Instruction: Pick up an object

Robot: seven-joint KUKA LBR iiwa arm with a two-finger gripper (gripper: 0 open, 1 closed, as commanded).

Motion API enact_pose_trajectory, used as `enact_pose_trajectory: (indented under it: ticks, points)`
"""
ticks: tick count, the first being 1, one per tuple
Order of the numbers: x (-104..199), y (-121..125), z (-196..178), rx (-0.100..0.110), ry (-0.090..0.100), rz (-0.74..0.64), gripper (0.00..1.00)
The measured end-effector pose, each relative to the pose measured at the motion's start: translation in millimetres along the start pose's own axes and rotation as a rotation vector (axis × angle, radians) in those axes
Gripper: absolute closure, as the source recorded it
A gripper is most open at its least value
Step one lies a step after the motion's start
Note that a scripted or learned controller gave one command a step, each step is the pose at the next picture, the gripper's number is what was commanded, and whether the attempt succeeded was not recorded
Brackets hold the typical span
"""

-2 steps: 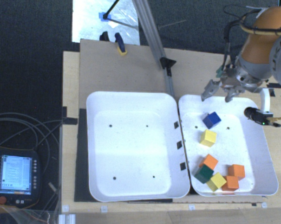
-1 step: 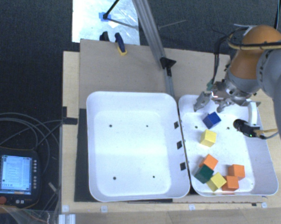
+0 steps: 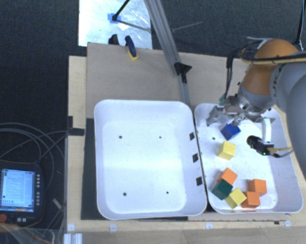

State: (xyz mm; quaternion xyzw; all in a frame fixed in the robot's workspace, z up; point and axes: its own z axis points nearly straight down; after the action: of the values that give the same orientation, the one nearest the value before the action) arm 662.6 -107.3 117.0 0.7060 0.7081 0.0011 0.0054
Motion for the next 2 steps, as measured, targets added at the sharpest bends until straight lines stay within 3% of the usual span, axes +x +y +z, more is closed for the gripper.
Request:
enact_pose_trajectory:
  ticks: [1,2]
  points:
    - [0.7,2.6,-15.1,-0.008,0.002,-0.002,1.00]
    - [-0.5,1.2,-60.3,0.002,0.005,-0.001,1.00]
